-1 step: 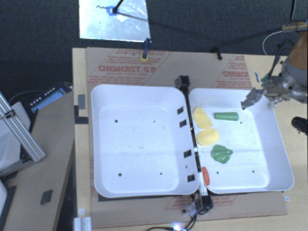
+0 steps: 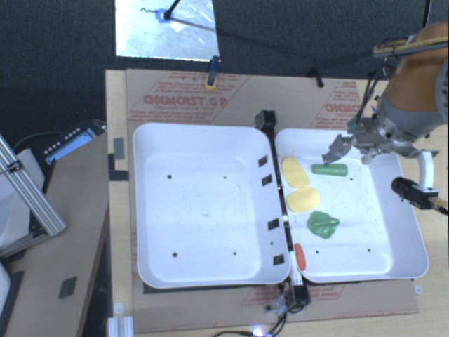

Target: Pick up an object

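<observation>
Claw above the green cylinder, right bin

My gripper [image 2: 339,148] hung just over the green cylinder [image 2: 330,168]; I couldn't tell how it was set. I judged a straight descent across its short axis best. The two yellow pieces [image 2: 295,173] sat nearby leftward, the bin's far rim [image 2: 316,132] just behind, open floor to the right.

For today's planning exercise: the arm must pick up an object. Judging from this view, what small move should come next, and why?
Probably a short descent onto the green cylindrical piece. The gripper hangs just above its right end in the right white bin, nothing between its fingers, while the two yellow oval pieces and the green leafy piece lie farther off.
</observation>
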